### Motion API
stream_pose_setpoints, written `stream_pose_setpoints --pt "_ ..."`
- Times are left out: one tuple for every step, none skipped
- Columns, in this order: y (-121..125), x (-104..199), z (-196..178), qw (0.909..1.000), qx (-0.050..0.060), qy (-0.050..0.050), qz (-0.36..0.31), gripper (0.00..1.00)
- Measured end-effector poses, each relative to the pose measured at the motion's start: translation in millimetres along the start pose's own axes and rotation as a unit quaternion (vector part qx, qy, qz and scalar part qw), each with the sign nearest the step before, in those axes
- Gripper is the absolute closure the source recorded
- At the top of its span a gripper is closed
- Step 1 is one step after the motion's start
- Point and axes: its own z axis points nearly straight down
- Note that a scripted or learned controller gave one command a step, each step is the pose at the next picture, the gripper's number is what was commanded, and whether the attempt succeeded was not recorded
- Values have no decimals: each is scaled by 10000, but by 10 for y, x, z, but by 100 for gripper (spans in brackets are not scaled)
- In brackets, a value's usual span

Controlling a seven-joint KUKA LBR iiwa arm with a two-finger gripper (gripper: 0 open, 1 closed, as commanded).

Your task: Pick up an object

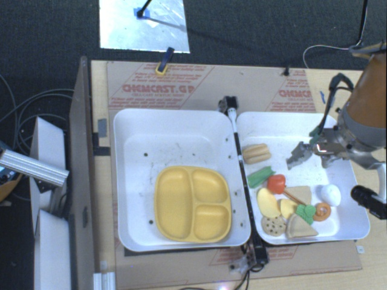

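Two white bins side by side; all toy food in right bin (344, 162), clustered at front. Left bin (130, 132) holds yellow divided plate (193, 203).

Gripper (300, 156) above right bin's mid-back, fingers look parted, nothing btwn them.

Nearest candidate: hot dog bun (256, 153), alone near divider, w/ bare floor around it. Judgement: best pick. Descend straight, straddle short axis, close only once low. Avoid front pile: tomato (277, 183), egg (330, 194), cookie (273, 225) touching or crowded by neighbours.

Writing: red "CHEMCAST GP" on protective sheet (158, 89) behind bins, repeated; second print at right, partly legible.

Arm (369, 101) reaching in, wrist low.
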Motion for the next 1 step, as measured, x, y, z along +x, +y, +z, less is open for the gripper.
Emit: stream_pose_setpoints --pt "303 -190 1100 10000 11 -1 13 0"
